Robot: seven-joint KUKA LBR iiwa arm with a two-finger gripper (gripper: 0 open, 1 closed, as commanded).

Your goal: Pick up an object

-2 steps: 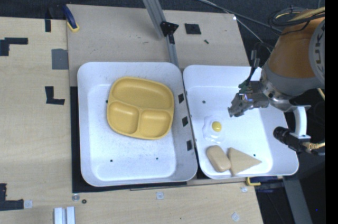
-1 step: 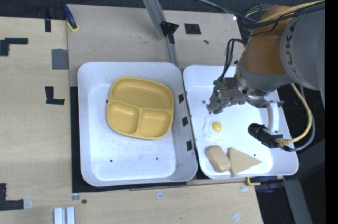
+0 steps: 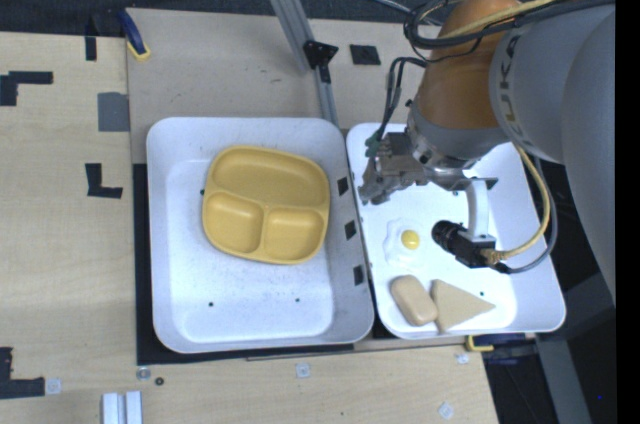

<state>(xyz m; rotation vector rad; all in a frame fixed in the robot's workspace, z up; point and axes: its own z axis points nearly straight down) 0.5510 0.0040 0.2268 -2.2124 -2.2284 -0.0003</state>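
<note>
Camera view is giving me both white bins from above, and I am reading the room in each. I am seeing the left bin carrying one yellow divided plate toward its 12 o'clock half, with bare white floor lying open from 4 through 8 o'clock below it. The right bin is looking far tighter: the arm is reaching in from 3 o'clock and covering the bin's upper half, and a black cable end is hanging over the middle.

I am seeing the gripper sitting at the right bin's 10 o'clock corner, close against the wall shared with the left bin. Whether it is clenched or released I cannot tell, since the dark metal parts are blurring together there.

Three things are lying in the right bin's lower half. A fried egg toy, white with a yellow yolk, is lying near the shared wall, below the gripper and apart from it. A tan bread roll is lying at about 7 o'clock, close to the front rim. A pale triangular wedge is lying just beside the roll at its 3 o'clock, apparently touching it. The light wooden counter is running around both bins.
</note>
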